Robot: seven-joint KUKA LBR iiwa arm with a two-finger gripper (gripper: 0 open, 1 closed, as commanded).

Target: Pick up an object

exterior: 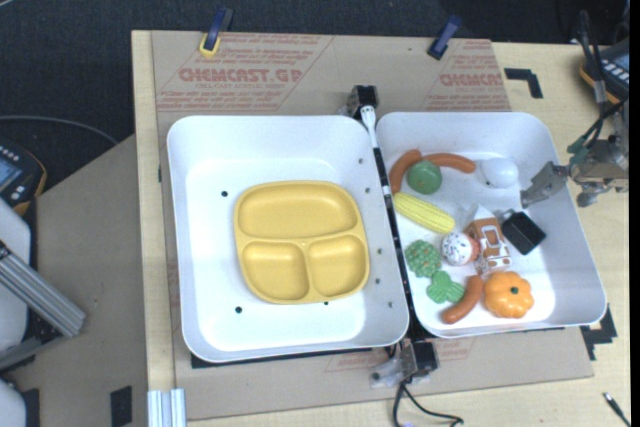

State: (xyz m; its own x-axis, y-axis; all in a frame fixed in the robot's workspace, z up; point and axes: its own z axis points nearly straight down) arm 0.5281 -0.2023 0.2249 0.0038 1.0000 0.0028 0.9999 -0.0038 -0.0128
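- The red lettering "CHEMCAST" is read twice on the brown board (pixel 300 65) under the bins, once behind each bin; smaller print beneath it is too fine to read.
- Two white bins are seen side by side: the left bin (pixel 200 245) holds one yellow divided tray (pixel 300 240) with three compartments.
- The right bin (pixel 570 215) holds the toy objects: one corn cob (pixel 424 212), one green ball (pixel 425 177), two orange sausages (pixel 440 162) (pixel 463 300), two green broccoli pieces (pixel 421 256) (pixel 443 288), one orange pumpkin (pixel 508 295), one black block (pixel 523 232), one white piece (pixel 499 173), one speckled ball (pixel 457 247) and one small red-and-white toy (pixel 487 240).
- The gripper (pixel 545 183) is seen at the right bin's far right wall; whether its jaws are open or shut cannot be told, and nothing is seen between them.
- The objects lie to the left of the jaws and nearer the camera, the white piece and black block nearest.
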